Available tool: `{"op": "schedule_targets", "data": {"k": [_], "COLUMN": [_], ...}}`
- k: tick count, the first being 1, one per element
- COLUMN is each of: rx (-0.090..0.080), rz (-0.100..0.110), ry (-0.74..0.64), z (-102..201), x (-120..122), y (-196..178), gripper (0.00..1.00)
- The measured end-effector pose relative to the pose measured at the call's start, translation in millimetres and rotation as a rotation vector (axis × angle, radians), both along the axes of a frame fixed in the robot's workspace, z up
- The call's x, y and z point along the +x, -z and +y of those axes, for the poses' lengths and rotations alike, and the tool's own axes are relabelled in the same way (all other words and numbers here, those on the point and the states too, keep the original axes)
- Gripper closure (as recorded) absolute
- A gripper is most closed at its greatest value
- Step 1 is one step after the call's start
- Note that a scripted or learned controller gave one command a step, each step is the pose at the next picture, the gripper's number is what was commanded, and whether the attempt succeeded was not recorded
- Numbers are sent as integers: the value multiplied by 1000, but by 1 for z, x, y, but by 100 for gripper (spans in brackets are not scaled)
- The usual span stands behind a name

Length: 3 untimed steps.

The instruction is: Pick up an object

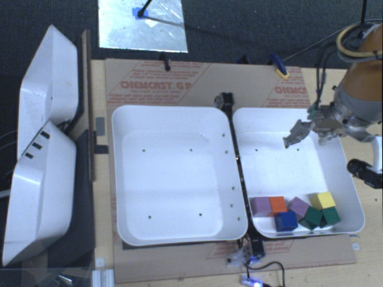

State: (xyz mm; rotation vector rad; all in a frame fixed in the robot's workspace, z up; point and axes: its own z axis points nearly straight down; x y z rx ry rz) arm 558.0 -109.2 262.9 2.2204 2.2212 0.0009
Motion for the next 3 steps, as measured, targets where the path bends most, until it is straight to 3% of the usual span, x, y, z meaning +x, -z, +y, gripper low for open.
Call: {"op": "schedule_targets", "data": {"k": [1,2,3], "rx": [0,0,0], "rz": [-1,2,-1], "ry": [-1,-2,-2], "z": [0,2,16], "x": [0,68,113], "y": [-11,24,18], "gripper": [100,100,100]}}
